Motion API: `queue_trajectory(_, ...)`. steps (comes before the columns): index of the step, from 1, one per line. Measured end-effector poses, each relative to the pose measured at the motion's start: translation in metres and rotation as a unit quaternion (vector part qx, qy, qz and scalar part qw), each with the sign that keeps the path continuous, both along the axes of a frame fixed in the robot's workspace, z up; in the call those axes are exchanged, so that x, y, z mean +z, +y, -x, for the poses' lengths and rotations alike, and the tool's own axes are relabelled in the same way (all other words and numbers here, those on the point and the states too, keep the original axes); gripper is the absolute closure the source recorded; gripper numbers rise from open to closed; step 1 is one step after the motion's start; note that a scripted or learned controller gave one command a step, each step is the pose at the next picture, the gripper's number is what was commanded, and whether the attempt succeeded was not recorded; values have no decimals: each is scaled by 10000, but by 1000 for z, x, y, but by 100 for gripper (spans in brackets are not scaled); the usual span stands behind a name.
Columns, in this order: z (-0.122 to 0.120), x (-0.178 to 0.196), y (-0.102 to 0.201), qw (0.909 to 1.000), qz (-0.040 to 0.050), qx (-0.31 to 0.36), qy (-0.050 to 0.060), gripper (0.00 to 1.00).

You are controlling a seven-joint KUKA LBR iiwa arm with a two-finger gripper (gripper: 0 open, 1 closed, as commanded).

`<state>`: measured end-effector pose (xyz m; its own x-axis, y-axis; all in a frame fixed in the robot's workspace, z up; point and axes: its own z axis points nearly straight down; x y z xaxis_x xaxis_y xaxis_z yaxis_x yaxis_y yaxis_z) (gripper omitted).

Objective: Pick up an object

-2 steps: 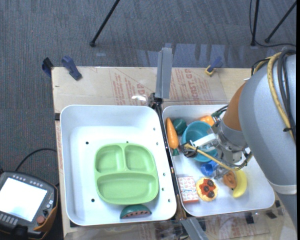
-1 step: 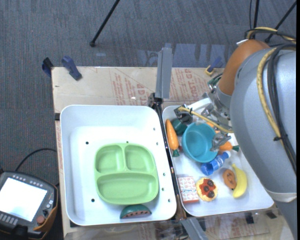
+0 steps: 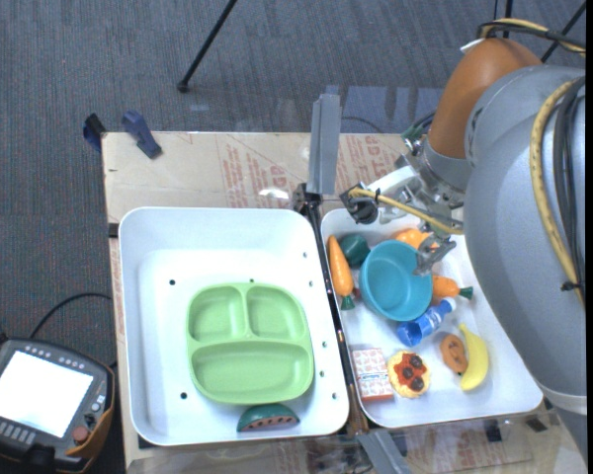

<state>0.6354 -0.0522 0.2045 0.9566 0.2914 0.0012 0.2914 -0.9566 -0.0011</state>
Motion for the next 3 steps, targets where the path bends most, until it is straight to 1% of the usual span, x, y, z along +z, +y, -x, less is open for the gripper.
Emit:
queue_trajectory(1, 65, -89, -36, 10000, -4, -40, 82, 0)
queue_trajectory(2, 143, -119, -68, 9991, -13, 410, 50, 0)
queue_trajectory(3, 87, -118, -29, 9990, -7, -445, 32, 0)
